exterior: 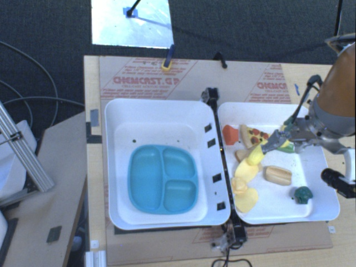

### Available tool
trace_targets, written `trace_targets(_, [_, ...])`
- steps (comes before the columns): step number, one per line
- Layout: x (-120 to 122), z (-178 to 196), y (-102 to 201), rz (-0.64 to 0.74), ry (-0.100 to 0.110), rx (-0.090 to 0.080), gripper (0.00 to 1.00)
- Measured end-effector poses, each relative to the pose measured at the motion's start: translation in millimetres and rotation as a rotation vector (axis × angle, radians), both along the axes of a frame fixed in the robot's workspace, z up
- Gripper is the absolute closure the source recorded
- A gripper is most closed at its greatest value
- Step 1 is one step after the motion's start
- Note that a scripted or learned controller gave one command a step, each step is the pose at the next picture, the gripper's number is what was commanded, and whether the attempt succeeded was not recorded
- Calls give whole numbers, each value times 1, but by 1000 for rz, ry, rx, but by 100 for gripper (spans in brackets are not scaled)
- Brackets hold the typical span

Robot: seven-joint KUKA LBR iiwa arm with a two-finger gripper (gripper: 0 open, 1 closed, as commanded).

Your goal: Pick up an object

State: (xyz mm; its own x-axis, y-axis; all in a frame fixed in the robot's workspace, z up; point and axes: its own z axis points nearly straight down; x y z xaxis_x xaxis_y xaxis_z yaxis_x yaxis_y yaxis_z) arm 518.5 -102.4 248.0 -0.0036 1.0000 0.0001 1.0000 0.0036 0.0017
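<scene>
Camera view: two white bins sit side by side on the desk. Left bin (161,115) has a blue divided tray (163,179) in it. Right bin (320,204) has the toy food: an orange-red piece (230,134), a pizza slice (255,133), a banana (255,155), a bread roll (277,175), a green piece (303,194) and a few pale yellow bits (245,196) near the divider.

The arm (339,99) comes in from the right w/ the tool (276,142) low over the right bin, just above the banana's upper end, w/ the pizza slice just beside it to the left. Can't tell if the tool is open or closed, or whether it's touching the banana; nothing visibly gripped.

Step in hand, as I judge it: closing in on the banana. To do it well: centre the tool across the banana's narrow width, not along its length, go straight down so the pizza slice and roll aren't nudged, close fully before lifting, then lift slow & vertical. Risk: the curved skin slips out, or a neighbour piece gets pinched too
</scene>
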Motion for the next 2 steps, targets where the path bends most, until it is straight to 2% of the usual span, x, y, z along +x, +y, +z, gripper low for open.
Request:
trace_targets(1, [21, -167, 6, -1, 8, 1, 0])
trace_targets(2, [23, -149, 5, -4, -1, 1, 100])
